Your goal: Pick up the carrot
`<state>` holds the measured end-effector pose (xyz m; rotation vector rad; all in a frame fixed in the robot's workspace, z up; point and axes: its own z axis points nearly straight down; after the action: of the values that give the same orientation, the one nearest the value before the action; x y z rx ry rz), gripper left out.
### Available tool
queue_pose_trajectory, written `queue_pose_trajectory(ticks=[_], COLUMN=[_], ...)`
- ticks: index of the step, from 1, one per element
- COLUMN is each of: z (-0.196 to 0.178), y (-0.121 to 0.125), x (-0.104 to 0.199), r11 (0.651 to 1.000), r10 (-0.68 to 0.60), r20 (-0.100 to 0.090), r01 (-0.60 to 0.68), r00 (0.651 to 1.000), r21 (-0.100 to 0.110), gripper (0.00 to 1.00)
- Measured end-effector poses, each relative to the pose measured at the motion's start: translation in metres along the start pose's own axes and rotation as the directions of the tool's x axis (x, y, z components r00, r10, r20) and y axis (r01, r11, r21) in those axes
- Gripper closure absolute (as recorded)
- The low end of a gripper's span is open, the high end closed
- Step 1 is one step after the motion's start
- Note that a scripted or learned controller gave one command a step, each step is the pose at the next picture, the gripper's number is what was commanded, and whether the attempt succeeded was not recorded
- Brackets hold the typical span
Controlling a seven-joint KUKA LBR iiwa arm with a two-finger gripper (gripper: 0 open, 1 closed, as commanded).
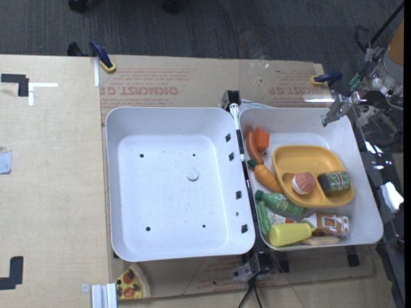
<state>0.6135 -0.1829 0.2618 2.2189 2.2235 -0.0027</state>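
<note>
the carrot (265,176) lies hemmed in at the left side of the right bin (363,165): the bin's left wall runs close on one side, the yellow tray (314,156) touches or nearly touches it on the other. an orange piece (259,140) sits just above it, a green bottle (280,204) just below. open room shows straight above the carrot and in the bare strip along the bin's top edge. the left bin (173,178) offers wide clear floor. the gripper (338,110) hangs over the right bin's upper right corner.
</note>
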Motion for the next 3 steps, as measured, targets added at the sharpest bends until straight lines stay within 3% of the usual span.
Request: queue_pose_trajectory(ticks=[1, 2, 3], z=[0.099, 0.168, 0.157], y=[-0.029, 0.016, 0.016], x=[-0.018, -0.029, -0.036], r11=[0.996, 0.997, 0.997], r10=[-0.088, 0.079, 0.077], r20=[0.000, -0.013, 0.005], r01=[0.088, -0.079, -0.077], r00=[0.996, 0.997, 0.997], r21=[0.000, -0.005, -0.010], gripper=[0.00, 0.00, 1.00])
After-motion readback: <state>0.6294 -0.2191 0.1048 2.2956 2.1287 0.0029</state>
